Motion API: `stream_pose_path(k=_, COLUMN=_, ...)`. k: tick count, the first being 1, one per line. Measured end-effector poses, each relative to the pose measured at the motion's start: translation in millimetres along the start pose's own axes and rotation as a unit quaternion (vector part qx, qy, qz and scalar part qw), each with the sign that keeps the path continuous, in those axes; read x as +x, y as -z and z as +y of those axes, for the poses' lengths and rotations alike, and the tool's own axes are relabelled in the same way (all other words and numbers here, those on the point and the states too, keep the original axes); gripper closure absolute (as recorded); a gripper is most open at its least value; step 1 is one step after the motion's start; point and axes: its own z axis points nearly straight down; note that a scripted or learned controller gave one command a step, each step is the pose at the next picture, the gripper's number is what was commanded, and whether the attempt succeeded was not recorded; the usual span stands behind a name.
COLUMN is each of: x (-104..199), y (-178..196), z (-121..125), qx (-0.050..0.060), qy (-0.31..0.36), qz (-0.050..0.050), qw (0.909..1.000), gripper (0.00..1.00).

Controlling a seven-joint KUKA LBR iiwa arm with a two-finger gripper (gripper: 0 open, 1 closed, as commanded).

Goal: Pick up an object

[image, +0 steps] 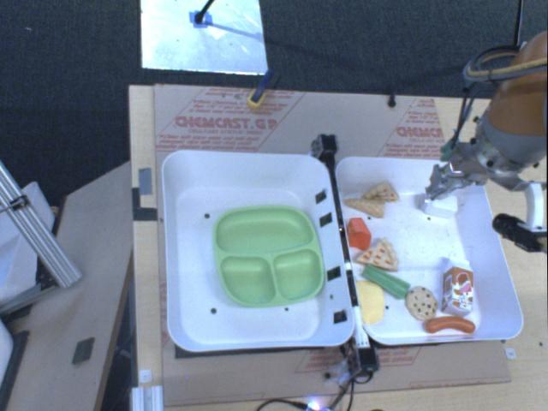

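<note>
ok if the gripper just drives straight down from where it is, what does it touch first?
Most likely bare floor of the right bin. The gripper hangs over its far end, and the nearest item, a sandwich wedge, lies off to the side. Depth is hard to judge here.

Several toy food pieces are spread across the right bin (pixel 501 264). Two tan sandwich wedges (pixel 374 199) are laid flat and touching near its far left corner. A small red block (pixel 359 230) is set just beside the left edge. A pizza slice (pixel 378 254), tan with red spots, is laid flat near the middle. A green stick (pixel 385 280) is angled below it. A yellow piece (pixel 370 301) is placed against the left edge near the front. A round cookie (pixel 420 302) lies flat beside an upright small carton (pixel 458 289). A red sausage (pixel 449 324) is laid along the front edge.
</note>
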Motion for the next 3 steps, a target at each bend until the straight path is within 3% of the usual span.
stream_pose_path(k=1, x=0, y=13, z=1, qx=0.001, qy=0.002, qz=0.001, qw=1.0000, gripper=1.00)
stream_pose_path(k=2, x=50, y=4, z=-17, qx=0.004, qy=0.005, qz=0.002, qw=1.0000, gripper=1.00)
stream_pose_path(k=3, x=102, y=17, z=-36, qx=0.003, qy=0.005, qz=0.002, qw=1.0000, gripper=1.00)
